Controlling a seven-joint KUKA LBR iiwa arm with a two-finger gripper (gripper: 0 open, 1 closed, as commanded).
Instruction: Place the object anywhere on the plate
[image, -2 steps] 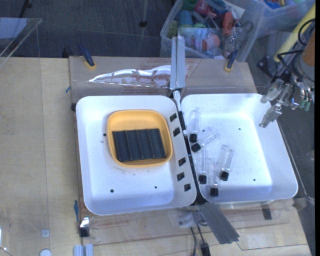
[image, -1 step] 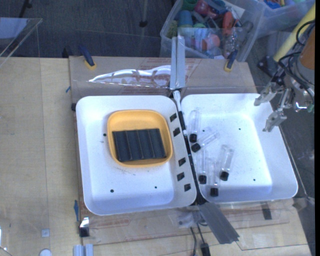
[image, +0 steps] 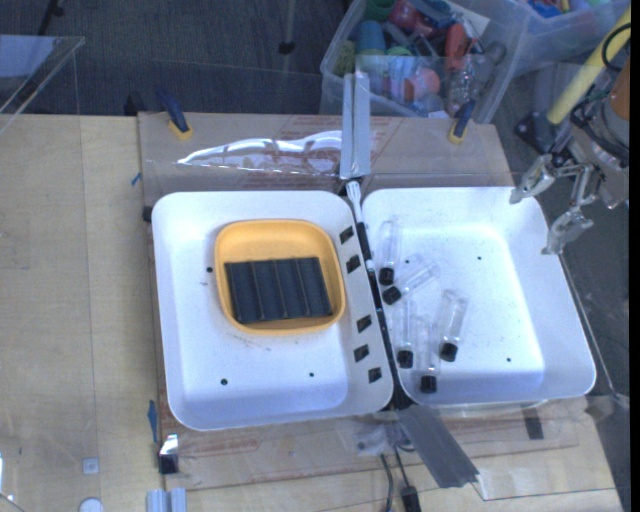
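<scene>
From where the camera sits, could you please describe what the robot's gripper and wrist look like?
The gripper has two slim, pale metallic fingers on a silvery-grey body. Above it, the wrist carries dark cabling, and a yellow-orange band shows at the upper right.

Two bins stand side by side on the table (image: 70, 300). In the left bin (image: 190, 380) lies a plate (image: 232, 240) with a ribbed pad (image: 278, 289) on it. Several vials (image: 450, 322) lie scattered in the right bin (image: 520, 300), mostly near its left wall.
</scene>
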